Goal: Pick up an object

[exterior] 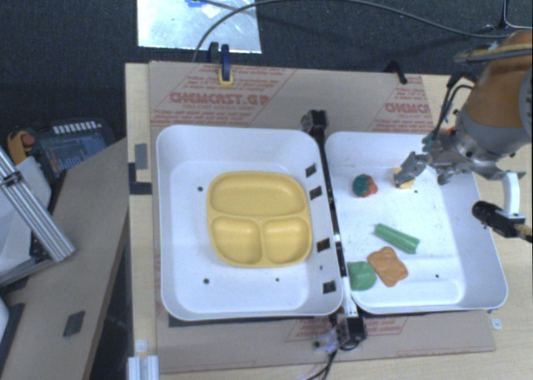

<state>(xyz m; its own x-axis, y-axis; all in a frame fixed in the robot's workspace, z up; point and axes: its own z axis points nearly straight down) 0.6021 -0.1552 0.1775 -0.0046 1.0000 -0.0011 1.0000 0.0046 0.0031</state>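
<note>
We find the gripper [414,169] in the upper part of the right bin [475,287], reaching in from the right edge of the frame beneath the arm's orange band [500,91]. At its tip, toward the left, sits a small yellowish object [405,177]; it lies right against the fingertips, but we cannot tell whether it is clamped between them or merely beside them, nor whether the claw stands wide or narrow.

Just to the left of that tip, slightly lower, rests a small round object [363,186], green with a red patch, apart from the claw. Lower in the same bin, near its middle, lies a green cylinder [396,237], set at a slant. Below that, toward the bin's lower left, an orange piece [388,265] lies touching or just beside a green piece [361,275] at the bin's left wall. These three are well apart from the claw.

The left bin [179,228] holds a yellow divided tray [256,218], lying flat near its centre, with three compartments. Both bins rest on a cardboard sheet [250,91] on the bench.
</note>
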